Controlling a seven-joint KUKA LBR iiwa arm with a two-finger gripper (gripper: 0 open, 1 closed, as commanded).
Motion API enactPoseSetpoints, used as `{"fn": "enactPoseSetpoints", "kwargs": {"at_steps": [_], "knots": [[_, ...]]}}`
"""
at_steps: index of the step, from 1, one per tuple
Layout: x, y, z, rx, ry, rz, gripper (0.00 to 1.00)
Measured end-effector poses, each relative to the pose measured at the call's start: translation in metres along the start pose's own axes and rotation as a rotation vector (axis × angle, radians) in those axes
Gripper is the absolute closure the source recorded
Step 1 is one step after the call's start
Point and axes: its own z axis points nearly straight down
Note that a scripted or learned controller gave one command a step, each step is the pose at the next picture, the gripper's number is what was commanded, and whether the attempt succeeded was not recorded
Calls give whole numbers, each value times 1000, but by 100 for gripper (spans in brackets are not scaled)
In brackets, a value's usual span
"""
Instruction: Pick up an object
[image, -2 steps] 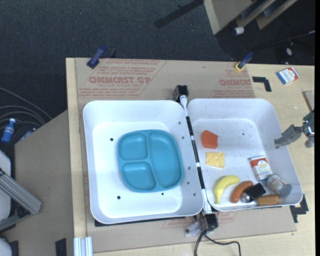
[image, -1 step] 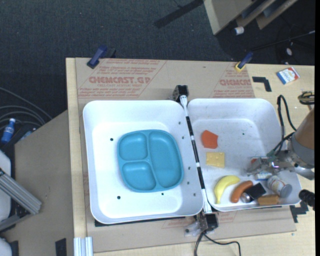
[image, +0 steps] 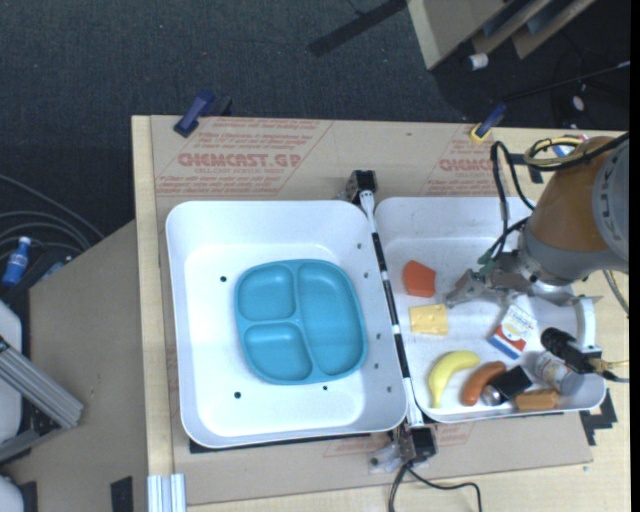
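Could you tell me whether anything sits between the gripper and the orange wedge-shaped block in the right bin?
Nothing visible does. The two-finger gripper hangs over bare white floor of the right bin, just right of the orange wedge-shaped block. The yellow cheese-like block lies below that gap, not in it.

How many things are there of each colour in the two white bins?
Blue: 1, the plate
Orange: 1, the block
Yellow: 2, the cheese piece and the banana
Red-brown: 1, the sausage
White: 1, the small carton
Total: 6 that I can name; the dark bits by the sausage are unclear.
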Motion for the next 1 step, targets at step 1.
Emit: {"fn": "enactPoseSetpoints", "kwargs": {"at_steps": [1], "knots": [[68,29,0,0,0,1,0]]}}
